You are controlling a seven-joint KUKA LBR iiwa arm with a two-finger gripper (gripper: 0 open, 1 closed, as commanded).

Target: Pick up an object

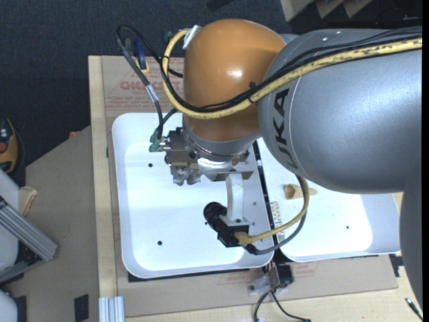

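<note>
The arm's big orange wrist band and grey links hang over the left bin point(141, 200) and cover much of it. Below the band, the gripper point(183, 172) shows as a grey metal block low over the bin's upper middle. No object shows at the gripper. A small tan piece point(291, 192) lies in the right bin point(335, 240) near the divider. A thin yellowish item point(276, 214) lies close below it, beside the divider.
The two white bins sit on a cardboard sheet point(107, 92) on the bench. A small dark spot point(159, 242) marks the left bin's floor at the lower left. The arm hides the upper part of the right bin.
</note>
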